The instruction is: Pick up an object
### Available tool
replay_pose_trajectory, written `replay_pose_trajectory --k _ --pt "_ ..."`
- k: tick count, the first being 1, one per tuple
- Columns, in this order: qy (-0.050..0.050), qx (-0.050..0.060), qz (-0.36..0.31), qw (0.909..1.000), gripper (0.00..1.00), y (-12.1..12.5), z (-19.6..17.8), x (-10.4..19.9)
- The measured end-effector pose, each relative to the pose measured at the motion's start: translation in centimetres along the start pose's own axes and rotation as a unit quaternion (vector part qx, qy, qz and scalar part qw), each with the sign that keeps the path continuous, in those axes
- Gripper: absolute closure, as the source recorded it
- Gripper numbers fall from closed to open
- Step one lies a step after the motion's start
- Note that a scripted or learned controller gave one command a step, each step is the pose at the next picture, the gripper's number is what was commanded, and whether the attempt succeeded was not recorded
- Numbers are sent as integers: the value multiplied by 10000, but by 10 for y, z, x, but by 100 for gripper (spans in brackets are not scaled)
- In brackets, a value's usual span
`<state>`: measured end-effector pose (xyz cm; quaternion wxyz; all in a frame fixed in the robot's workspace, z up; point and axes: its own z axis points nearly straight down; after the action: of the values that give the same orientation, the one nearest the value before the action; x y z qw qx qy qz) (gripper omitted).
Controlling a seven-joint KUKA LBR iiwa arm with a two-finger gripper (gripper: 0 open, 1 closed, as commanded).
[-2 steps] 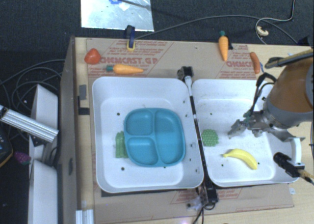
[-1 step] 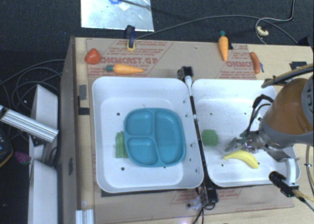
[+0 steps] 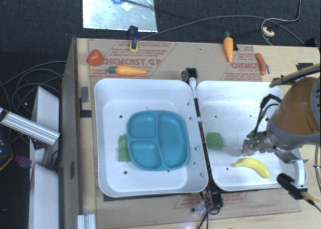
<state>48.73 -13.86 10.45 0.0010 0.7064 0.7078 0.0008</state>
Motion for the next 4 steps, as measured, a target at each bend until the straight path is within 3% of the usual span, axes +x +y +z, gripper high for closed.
replay_pose_trajectory --k 1,2,3,4 --pt "-4 -1 -2 10000 100 25 -30 -11" --pt "-4 -9 -13 10000 100 26 -40 -11" --pt "-3 -8 -12 10000 0 26 -40 -11" --pt "-1 7 2 10000 0 -1 20 -13"
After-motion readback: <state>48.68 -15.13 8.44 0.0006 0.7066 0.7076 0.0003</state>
